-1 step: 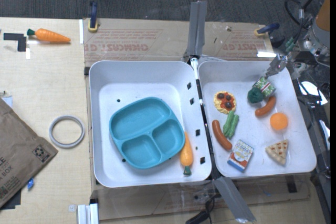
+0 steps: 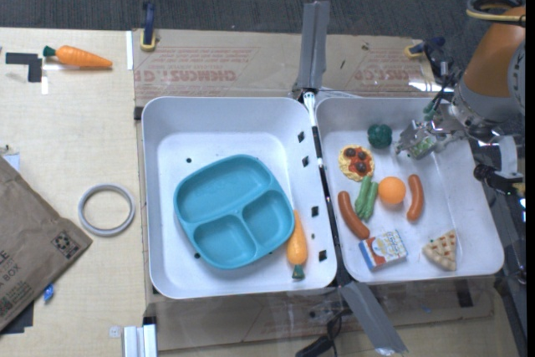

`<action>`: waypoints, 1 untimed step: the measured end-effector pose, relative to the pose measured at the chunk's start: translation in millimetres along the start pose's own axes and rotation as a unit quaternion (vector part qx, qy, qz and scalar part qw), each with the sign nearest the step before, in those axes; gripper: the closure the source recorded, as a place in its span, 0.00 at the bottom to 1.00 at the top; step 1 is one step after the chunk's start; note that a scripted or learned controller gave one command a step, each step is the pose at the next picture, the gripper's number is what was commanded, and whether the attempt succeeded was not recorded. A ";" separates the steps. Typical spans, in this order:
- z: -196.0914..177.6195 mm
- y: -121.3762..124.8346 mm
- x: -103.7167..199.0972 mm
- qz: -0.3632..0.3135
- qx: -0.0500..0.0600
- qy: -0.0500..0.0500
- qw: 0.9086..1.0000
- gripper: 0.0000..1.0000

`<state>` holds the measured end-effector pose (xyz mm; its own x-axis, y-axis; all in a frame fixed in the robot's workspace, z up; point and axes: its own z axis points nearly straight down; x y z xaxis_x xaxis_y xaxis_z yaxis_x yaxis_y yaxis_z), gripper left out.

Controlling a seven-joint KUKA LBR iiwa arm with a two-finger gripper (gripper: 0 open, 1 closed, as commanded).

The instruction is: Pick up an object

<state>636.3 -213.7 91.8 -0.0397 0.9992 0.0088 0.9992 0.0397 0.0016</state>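
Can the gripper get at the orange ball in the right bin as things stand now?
Probably yes. The orange ball lies uncovered, a short way from the gripper. The green pod and a sausage flank it closely, which could hinder the grasp.

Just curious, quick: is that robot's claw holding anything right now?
End effector: cannot be told; it sits low over the right bin, near a dark green toy.

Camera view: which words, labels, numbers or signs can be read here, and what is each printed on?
"BOX": black letters on the brown cardboard box at the left edge; other letters beside it are cut off.
Red print on the cardboard sheet behind the bins: upside down and blurred, not readable.
Small carton in the right bin: printed face too small to read.
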 end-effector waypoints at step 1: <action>-10.2 -1.6 -6.3 0.001 0.000 -0.005 1.000 1.00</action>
<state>634.9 -220.1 101.9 -0.0369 0.9993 -0.0014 0.9993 0.0369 0.0014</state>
